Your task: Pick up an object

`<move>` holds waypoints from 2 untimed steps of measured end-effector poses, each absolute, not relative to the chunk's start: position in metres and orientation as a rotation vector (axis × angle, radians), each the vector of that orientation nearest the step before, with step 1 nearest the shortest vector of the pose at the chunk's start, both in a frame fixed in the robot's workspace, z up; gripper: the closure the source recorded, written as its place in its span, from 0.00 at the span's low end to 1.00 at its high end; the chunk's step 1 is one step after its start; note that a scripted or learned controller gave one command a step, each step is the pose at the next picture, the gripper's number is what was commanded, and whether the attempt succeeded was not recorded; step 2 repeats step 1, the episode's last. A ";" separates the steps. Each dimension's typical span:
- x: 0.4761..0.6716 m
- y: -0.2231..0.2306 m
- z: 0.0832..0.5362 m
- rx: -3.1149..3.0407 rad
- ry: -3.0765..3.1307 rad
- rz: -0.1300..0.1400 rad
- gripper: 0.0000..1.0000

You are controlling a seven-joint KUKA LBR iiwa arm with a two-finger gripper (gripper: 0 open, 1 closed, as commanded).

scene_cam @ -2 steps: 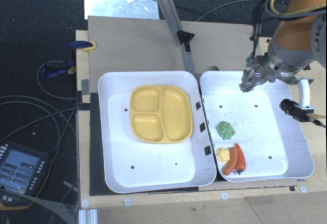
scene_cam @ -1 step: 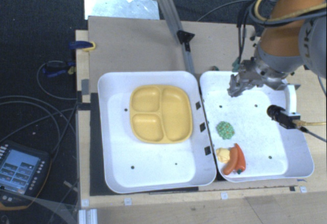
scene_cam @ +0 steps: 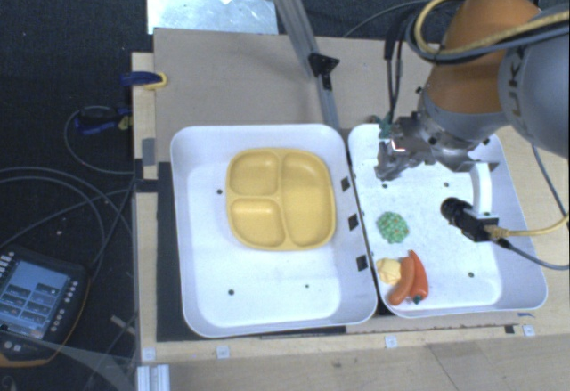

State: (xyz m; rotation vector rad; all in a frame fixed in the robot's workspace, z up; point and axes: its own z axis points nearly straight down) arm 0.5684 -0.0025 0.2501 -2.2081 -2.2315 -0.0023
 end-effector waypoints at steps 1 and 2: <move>0.545 0.056 0.243 -2.206 -2.232 -0.002 1.00; 0.545 0.056 0.243 -2.206 -2.232 -0.002 1.00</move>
